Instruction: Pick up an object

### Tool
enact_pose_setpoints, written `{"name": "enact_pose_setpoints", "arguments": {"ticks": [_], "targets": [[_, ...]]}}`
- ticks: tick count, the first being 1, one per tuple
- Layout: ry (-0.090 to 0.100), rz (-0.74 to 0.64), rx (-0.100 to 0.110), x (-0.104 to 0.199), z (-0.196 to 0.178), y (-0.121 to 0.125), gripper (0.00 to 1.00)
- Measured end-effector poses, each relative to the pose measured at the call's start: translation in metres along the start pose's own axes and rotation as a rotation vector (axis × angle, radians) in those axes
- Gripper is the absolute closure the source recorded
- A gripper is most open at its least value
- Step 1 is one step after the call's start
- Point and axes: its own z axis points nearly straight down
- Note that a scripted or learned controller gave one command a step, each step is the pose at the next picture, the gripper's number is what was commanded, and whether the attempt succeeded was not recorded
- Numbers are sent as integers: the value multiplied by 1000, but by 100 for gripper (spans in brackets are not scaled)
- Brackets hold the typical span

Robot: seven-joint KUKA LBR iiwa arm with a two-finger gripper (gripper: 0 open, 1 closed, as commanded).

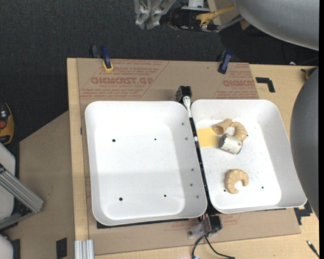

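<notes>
Up at the top of the view, the grey metal gripper (149,14) hangs over dark floor, beyond the far edge of the bench. It is blurred and partly cut off, so I cannot tell whether it is spread or pressed together, and nothing can be seen in its grasp. Behind it, to the right, runs a cluster of black and yellow wrist parts, then the broad grey arm (283,20).

Just below the gripper in the picture lies the brown cardboard sheet with red lettering (152,76), pinned by two blue clamps (106,56).

Further below it sits the left shallow white bin (101,152), and below and to its right the right shallow white bin (268,152); the two touch along a dark seam.

All the loose things are in the right bin, well apart from the gripper: a flat yellow square (205,137), a tan croissant-shaped piece (232,126) beside it, a small white cylinder (231,145) touching that piece, and farthest off a second tan croissant-shaped piece (236,180).
</notes>
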Motion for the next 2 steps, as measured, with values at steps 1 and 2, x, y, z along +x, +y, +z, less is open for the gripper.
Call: {"name": "enact_pose_setpoints", "arguments": {"ticks": [1,2], "targets": [[1,-2,-4,1,-11,0,100],[-8,17,43,-8,148,-31,100]]}}
